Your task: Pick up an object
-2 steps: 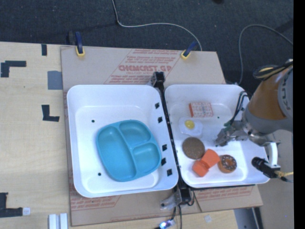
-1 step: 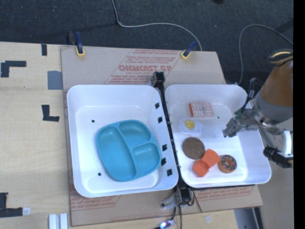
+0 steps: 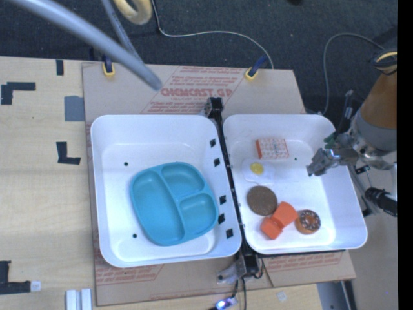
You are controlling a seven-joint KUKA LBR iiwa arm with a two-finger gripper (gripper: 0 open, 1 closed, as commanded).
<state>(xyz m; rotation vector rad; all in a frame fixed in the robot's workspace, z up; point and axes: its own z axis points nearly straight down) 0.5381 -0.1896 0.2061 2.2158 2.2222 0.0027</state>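
Observation:
The right bin (image 3: 335,234) holds a small orange-and-white card (image 3: 271,148), a yellow piece (image 3: 257,168), a brown round cookie (image 3: 262,199), an orange block (image 3: 277,219) and a sprinkled donut (image 3: 308,221). My gripper (image 3: 321,162) hangs over the bin's right side, to the right of the card and above the donut, with nothing seen between its fingers. The arm's grey and orange wrist (image 3: 379,112) comes in from the right edge.
The left bin (image 3: 103,173) holds a blue divided plate (image 3: 174,202). A black clip strip (image 3: 222,173) runs between the bins. Both bins rest on a cardboard sheet (image 3: 193,89). A grey pole (image 3: 77,24) crosses the top left, and cables (image 3: 213,34) trail behind the bench.

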